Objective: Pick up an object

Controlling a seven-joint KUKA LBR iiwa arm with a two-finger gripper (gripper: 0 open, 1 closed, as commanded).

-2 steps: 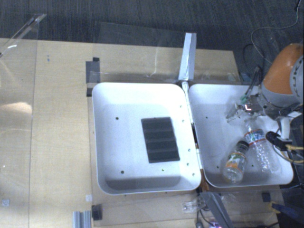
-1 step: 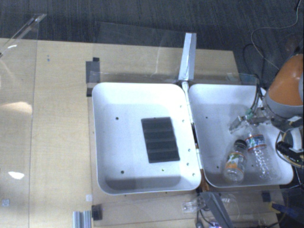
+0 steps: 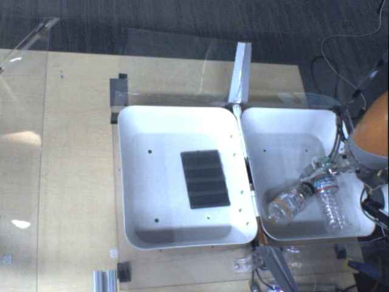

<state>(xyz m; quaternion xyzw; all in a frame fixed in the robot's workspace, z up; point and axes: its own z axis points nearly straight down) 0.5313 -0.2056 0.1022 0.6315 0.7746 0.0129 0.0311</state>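
Observation:
Two clear plastic bottles lie in the right bin (image 3: 285,132). One bottle (image 3: 290,202) points diagonally toward the bin's front-left corner, its dark cap end up-right. The other bottle (image 3: 332,204) lies near the bin's right wall with its neck toward the first one's cap. My gripper (image 3: 323,168) reaches in from the right and is low in the bin, just above where the two bottle necks meet. The orange band of the arm (image 3: 371,132) is above the bin's right rim. A dark ridged rectangular block (image 3: 205,178) lies flat in the middle of the left bin (image 3: 143,139).
A metal divider post (image 3: 240,72) stands behind the seam between the bins. Cables (image 3: 340,47) run at the back right. Clamps and brackets (image 3: 267,266) sit at the bench's front edge below the right bin.

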